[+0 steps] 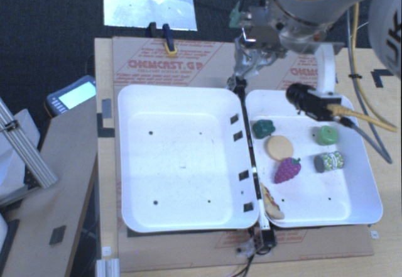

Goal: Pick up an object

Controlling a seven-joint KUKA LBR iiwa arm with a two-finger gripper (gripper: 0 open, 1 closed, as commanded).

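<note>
My gripper [238, 83] hangs over the far end of the divider between the two bins, behind the objects, and I see nothing between its fingers. In the right bin [358, 206] lie a dark green toy [263, 127], a tan round piece [279, 146], a purple grape bunch [287, 169], a green round toy [326, 135], and a grey-green cylinder [329, 161]. A yellowish object [271, 204] lies against the divider at the near left of that bin.
The left bin [182, 156] lies beside the right one, with black clips along the shared divider [246, 156]. A black fixture with a yellow cable [314, 102] juts over the right bin's far edge. A phone-like device [72, 96] sits at the left.
</note>
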